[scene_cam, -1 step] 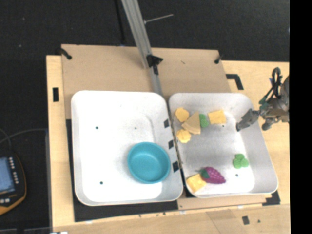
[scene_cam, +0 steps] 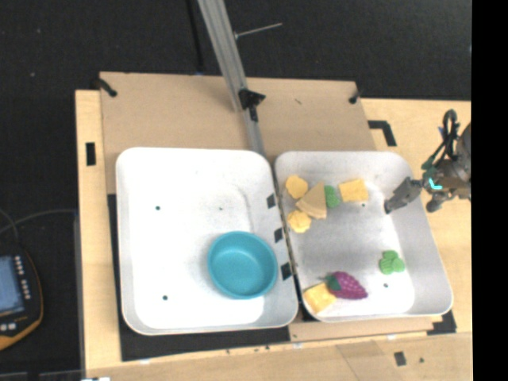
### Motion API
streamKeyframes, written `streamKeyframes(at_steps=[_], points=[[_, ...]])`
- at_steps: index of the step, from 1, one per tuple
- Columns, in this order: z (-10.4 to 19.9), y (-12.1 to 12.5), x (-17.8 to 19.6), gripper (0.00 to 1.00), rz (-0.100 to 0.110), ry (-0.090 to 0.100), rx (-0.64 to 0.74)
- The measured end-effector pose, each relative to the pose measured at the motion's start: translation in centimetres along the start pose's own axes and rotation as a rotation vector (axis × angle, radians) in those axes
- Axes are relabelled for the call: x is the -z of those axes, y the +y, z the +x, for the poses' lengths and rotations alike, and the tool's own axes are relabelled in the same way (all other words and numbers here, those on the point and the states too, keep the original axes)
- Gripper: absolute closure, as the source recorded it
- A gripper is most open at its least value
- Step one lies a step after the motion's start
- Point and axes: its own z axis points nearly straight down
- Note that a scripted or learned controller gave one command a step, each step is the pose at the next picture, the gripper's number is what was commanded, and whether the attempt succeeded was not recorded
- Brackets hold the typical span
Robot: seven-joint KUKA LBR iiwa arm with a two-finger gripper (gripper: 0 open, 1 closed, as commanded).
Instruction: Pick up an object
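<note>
My gripper (scene_cam: pixel 417 200) hangs over the right rim of the right bin (scene_cam: pixel 373 163), reaching in from the right. Its two dark fingers (scene_cam: pixel 398 196) stand apart, open, with nothing between them. In this bin's far left part lies a cluster: a yellow piece (scene_cam: pixel 296 186), a tan wedge (scene_cam: pixel 313 202), a small green block (scene_cam: pixel 332 196), a yellow block (scene_cam: pixel 354 190) and another yellow piece (scene_cam: pixel 299 222). A green knobbly toy (scene_cam: pixel 390 263) lies below the gripper. Purple grapes (scene_cam: pixel 347 285) and a yellow wedge (scene_cam: pixel 319 298) rest at the near edge.
The left bin (scene_cam: pixel 159 181) holds a blue bowl (scene_cam: pixel 241 264) near its front right corner. A grey metal pole (scene_cam: pixel 226 50) slants up from between the bins. A handheld controller (scene_cam: pixel 14 288) sits at the far left, off the bench.
</note>
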Motion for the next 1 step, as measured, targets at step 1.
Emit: streamKeyframes(at_steps=[1], points=[[0.58,-0.54,-5.84,0.00,0.005,0.000,-0.003]])
